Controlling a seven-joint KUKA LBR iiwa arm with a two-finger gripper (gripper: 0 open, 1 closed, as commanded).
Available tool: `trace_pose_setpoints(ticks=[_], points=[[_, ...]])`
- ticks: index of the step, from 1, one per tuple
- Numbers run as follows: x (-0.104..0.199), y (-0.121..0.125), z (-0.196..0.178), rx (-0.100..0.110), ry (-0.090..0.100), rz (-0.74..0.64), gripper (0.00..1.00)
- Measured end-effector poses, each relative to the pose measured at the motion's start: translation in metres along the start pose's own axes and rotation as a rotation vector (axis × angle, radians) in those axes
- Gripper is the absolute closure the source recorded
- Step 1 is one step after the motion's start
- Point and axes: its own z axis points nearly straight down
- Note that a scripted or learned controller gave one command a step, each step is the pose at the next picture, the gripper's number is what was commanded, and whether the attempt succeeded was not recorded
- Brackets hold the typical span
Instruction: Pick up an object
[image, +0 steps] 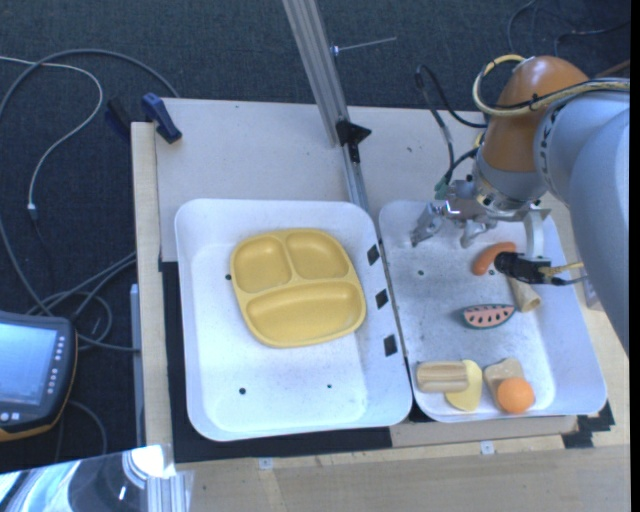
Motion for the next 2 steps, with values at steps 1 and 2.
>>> trace_pose_setpoints(ticks=[1,2], points=[[0.0,0.003,-0.017,-0.01,-0.001,0.0,1.0],[-0.005,0.002,-0.063,-0.015,-0.003,0.002,1.0]])
